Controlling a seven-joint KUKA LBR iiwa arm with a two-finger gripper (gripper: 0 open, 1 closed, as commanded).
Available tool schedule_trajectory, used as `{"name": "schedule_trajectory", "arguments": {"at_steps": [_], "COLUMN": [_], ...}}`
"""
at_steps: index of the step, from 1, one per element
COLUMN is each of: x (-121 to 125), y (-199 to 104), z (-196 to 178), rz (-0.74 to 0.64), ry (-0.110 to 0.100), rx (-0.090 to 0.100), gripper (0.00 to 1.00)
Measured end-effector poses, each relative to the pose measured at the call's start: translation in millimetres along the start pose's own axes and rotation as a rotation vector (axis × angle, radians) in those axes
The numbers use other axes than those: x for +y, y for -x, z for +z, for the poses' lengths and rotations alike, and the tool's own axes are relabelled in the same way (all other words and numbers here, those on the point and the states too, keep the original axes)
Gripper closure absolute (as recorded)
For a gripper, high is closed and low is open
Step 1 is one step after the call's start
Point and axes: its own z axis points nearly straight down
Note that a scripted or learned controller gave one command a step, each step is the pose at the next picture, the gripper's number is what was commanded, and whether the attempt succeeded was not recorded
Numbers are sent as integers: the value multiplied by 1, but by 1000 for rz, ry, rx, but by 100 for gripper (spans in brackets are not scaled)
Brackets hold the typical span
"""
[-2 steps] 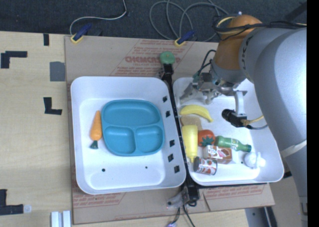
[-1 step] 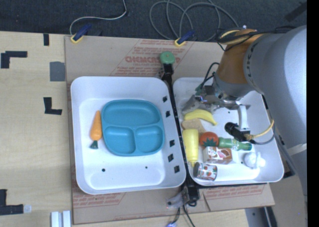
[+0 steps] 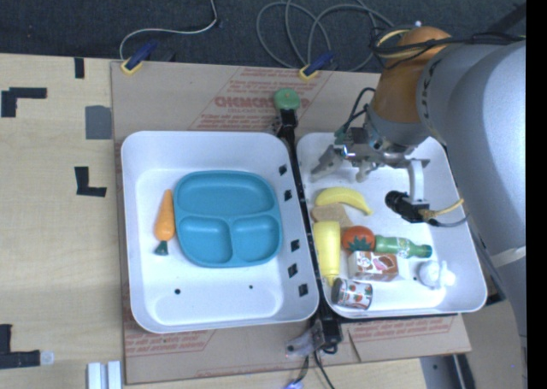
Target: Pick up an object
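1. Lettering in faded red is being shown on the brown cardboard sheet point(image 3: 231, 101) under both bins; it is too faint to be read with certainty. A red-and-white printed label is being carried by the small cylindrical can point(image 3: 351, 293) lying on its side at the near edge of the right white bin point(image 3: 461, 285), and by the small red-labelled packet point(image 3: 374, 265) just above it; their words are too small to be read.
2. The left white bin point(image 3: 141, 208) is being occupied by a blue three-compartment plastic plate point(image 3: 227, 217), with an orange toy carrot point(image 3: 164, 218) lying just beside its left edge.
3. The right bin is being crowded along its left and near parts: a yellow toy banana point(image 3: 342, 200), a pale yellow cylindrical bottle point(image 3: 326, 249) lying lengthwise against the divider, a red toy tomato point(image 3: 358, 238), a green bottle with a red label point(image 3: 402, 248) lying on its side, and a small white object point(image 3: 434, 274) near the right corner.
4. Grey cables point(image 3: 325, 15) are being looped on the dark floor beyond the bench, and a green round knob point(image 3: 287, 100) is being seen at the far end of the black divider point(image 3: 299, 208).
5. The gripper point(image 3: 344, 162) is being held over the far part of the right bin, just above the banana and apart from it. Its metal fingers point(image 3: 323, 163) are being seen spread open, and nothing is being held between them.
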Motion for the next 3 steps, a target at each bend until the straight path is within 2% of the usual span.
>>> {"name": "schedule_trajectory", "arguments": {"at_steps": [1,2,3], "x": [-10,-7,-32], "y": [-1,-14,14], "z": [23,-76,23], "rz": [0,-1,1], "ry": [1,1,1], "rx": [-2,-1,-1], "gripper": [0,0,0]}}
